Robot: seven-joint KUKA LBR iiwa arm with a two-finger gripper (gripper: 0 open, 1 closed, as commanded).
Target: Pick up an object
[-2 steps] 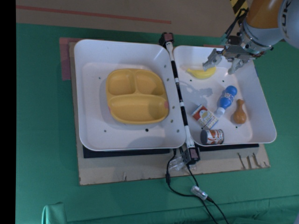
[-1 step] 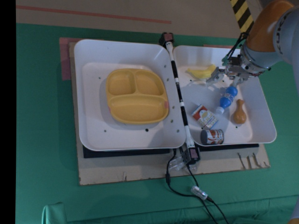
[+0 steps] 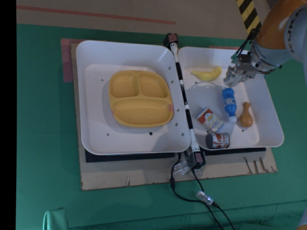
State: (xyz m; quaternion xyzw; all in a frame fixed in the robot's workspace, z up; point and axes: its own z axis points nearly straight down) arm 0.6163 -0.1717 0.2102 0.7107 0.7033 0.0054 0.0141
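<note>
Over the right bin [image 3: 268,128]: my end effector [image 3: 233,77], grip state not discernible. 1 blue bottle [image 3: 229,102] lies just below it toward the bin's front, long axis running front-to-back, cap end away. 1 banana [image 3: 207,74] lies to its left.

Hardly any writing can be read here. Dark capital letters run along the orange band [image 3: 288,18] of the arm at the upper right, cut off by the frame edge; they look like part of a brand name, but the whole word cannot be made out. The small carton [image 3: 210,120] and the can [image 3: 218,140] in the right bin [image 3: 268,128] carry red and white printed labels, too small and blurred to read. The blue bottle [image 3: 229,102] bears a pale label, also illegible.
</note>
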